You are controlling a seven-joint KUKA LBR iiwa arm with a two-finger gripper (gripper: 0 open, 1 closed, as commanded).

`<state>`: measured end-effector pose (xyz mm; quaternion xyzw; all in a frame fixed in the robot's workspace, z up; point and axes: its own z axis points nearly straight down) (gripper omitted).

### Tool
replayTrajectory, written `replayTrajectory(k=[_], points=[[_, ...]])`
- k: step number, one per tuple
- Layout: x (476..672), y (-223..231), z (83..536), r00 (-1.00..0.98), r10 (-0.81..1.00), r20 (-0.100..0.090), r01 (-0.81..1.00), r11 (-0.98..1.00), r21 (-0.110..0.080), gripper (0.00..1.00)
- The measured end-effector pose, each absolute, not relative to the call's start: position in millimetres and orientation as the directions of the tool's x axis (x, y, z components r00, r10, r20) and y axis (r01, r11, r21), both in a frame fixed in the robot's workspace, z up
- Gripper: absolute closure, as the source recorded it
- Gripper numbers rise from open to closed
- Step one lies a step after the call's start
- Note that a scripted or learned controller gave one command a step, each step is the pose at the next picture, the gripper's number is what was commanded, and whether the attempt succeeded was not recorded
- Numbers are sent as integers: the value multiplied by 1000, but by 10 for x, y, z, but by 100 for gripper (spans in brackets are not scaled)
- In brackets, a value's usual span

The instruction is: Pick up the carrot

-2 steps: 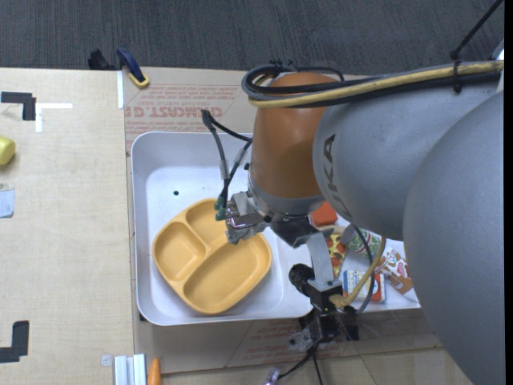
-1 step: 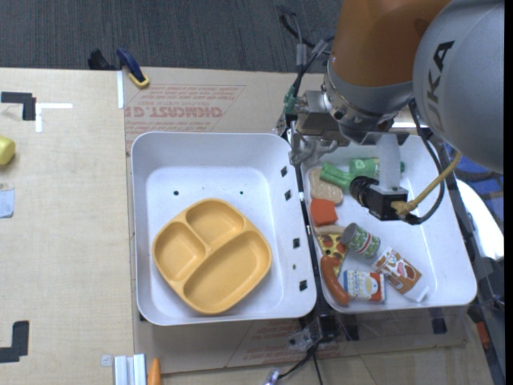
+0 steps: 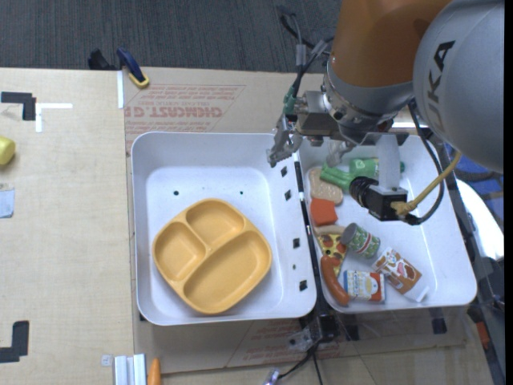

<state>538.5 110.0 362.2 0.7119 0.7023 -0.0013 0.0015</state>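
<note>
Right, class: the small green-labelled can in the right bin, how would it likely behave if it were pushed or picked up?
The can seems to lie on its side, so a push would probably roll it, perhaps against the snack packet. Its curved wall may slip out of a pinch. It looks small and rigid, so it is probably light.

Two white bins (image 3: pixel 144 239) sit side by side. The left one holds one yellow divided plate (image 3: pixel 212 255). The right one holds perhaps eight small food items (image 3: pixel 365 283), partly hidden.

A pale wooden bench (image 3: pixel 64 239) under flattened cardboard (image 3: pixel 184 107), dark grey carpet (image 3: pixel 160 14) beyond.
</note>
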Motion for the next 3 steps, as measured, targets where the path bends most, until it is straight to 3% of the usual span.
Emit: replayTrajectory(k=[1, 2, 3], points=[[4781, 1286, 2585, 3, 1000, -3, 1000, -3, -4, 0], [4784, 1129, 1026, 64, 998, 5, 998, -64, 0, 0], [4787, 1103, 1089, 71, 997, 0, 997, -71, -3, 100]])
